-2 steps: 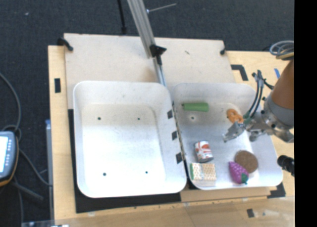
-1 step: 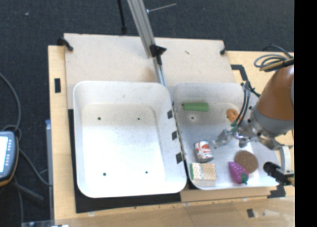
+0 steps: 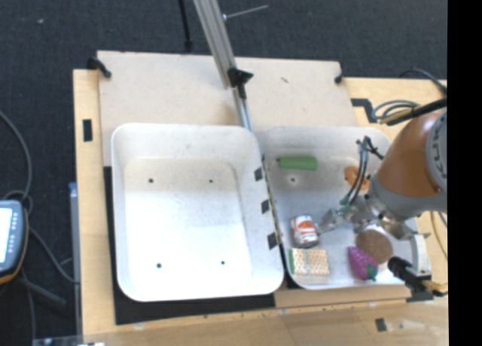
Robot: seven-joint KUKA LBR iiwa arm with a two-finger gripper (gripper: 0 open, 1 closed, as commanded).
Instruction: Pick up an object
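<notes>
The right bin (image 3: 331, 141) holds a green bar (image 3: 297, 162) near its back, a small red and white can (image 3: 304, 230), a checkered pad (image 3: 310, 262) at the front, a purple knobbly toy (image 3: 361, 261), a brown disc (image 3: 374, 245) and an orange piece (image 3: 352, 176) by the arm. My gripper (image 3: 331, 221) reaches in from the right and hangs low over the bin floor, just right of the can. Its fingers point toward the can, apart from it. Nothing shows between them.
The left bin (image 3: 188, 209) sits beside the right one. A metal camera pole (image 3: 215, 28) rises from the back of the bench between the bins. Cables (image 3: 392, 111) lie at the back right. A handheld screen (image 3: 7, 239) sits off the bench's left.
</notes>
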